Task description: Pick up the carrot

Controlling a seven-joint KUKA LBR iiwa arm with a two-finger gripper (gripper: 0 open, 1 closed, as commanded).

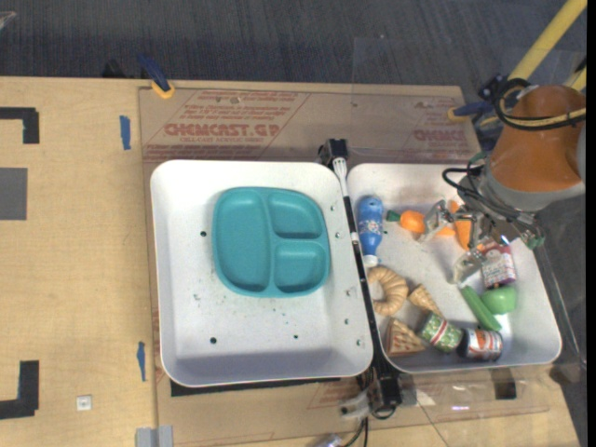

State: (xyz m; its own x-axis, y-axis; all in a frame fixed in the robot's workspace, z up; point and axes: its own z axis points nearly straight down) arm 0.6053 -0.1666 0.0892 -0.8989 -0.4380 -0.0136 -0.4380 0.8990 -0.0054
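On the bench (74, 277) the left bin (177, 324) holds a teal divided plate (272, 240), lying flat with nothing on it. A black divider strip runs between the two bins.

The right bin (545, 329) carries the clutter. Against its left wall stands a blue bottle (370, 223); below it lie a croissant (388, 289) and a slice of pizza (402, 339). Further along the bottom are a dark green can (440, 332) and a red-and-white can (483, 344), with a green pepper-like piece (492, 301) just above them.

The carrot (410, 221) lies near the top of this bin, just right of the bottle, orange with a green tip, and apart from the other toys. A second orange bit (447, 230) sits close to its right; it may be another toy, the view is too small to tell.

The hand (480, 240) hangs low over the bin, to the right of the carrot. How its jaws stand I cannot tell amid the cables and metal.

The step in hand looks like the approach: nothing is grasped yet. The next move calls for shifting left over the carrot, aligning across its narrow width, then descending.
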